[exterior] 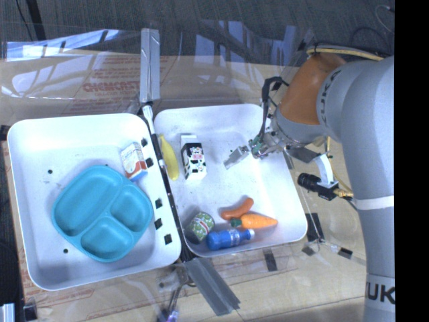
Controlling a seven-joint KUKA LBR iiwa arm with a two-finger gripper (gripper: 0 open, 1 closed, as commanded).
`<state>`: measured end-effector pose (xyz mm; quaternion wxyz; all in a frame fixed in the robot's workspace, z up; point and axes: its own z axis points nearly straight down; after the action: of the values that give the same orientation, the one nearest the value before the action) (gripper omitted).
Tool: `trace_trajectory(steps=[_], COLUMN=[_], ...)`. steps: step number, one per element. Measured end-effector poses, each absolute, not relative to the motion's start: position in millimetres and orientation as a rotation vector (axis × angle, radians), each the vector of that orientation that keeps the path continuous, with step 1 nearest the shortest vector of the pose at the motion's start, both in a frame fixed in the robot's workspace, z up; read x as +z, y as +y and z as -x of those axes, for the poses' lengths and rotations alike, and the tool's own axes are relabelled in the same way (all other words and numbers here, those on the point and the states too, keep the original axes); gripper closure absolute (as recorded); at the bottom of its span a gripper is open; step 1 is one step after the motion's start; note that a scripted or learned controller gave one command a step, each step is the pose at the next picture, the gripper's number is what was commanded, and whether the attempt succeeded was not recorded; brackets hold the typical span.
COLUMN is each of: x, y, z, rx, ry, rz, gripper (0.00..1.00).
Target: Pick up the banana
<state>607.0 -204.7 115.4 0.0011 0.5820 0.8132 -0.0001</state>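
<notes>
I see the blue bottle (228, 239) lying at the near edge of the right bin (221, 116), nearer the camera than the hand (242, 153). A green can (200, 225) sits just left of the bottle, and a carrot (258, 221) and a sausage (236, 208) lie just beyond it, touching each other.

In the left bin (40, 139), well left of the hand, there's a blue divided tray (100, 212) with a small carton (133, 159) at its far right corner.

The hand hangs low over the middle of the right bin, nothing between its fingers; I can't tell whether they're apart or together. Left of the hand stands a milk carton (193, 157). The banana (170, 158) lies just past that carton, along the bin's left wall, well apart from the hand.
</notes>
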Motion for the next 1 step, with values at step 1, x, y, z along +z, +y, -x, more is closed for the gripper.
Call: trace_trajectory(steps=[1], x=[90.8], y=[-128.0], z=[-586.9], rx=[-0.002], ry=[2.746], rz=[-1.536], gripper=[0.0])
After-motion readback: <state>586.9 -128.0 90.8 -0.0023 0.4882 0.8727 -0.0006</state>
